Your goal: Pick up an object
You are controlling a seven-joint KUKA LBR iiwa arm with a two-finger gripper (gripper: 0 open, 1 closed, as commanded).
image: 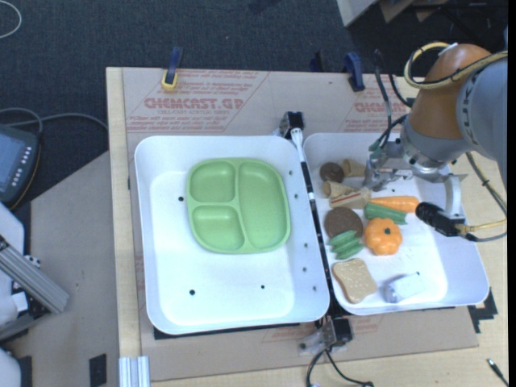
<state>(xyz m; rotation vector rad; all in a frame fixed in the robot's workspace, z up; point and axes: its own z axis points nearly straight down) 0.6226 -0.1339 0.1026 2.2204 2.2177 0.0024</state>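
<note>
Two white bins sit side by side on a brown board [242, 95]. The left bin [149, 224] has a green plate [239, 205] in it. The plate has three parts and lies flat near the top of the bin.

The right bin [476, 274] is full of toy food. The things to pick up are all here. An orange carrot [397, 205] with a green end lies across the middle. Just below it sits a little orange pumpkin [383, 237]. To the left of the pumpkin is a round brown patty [343, 219], and a green pea pod [347, 245] lies just under the patty. A slice of bread [355, 280] lies near the bottom edge. Beside the bread is a pale see-through thing [401, 287], and I cannot tell what it is. Near the top are a dark brown lump [331, 172], a small tan piece [352, 168] and a tan stick [343, 190].

The grey arm [484, 103] comes in from the right. The gripper [379, 176] is low over the top part of the right bin. It is just above the carrot and just right of the tan pieces. I cannot tell if the gripper is open or closed, or if it has hold of anything

A yellow clamp [170, 77] and a blue clamp [352, 71] grip the far edge of the board
</note>
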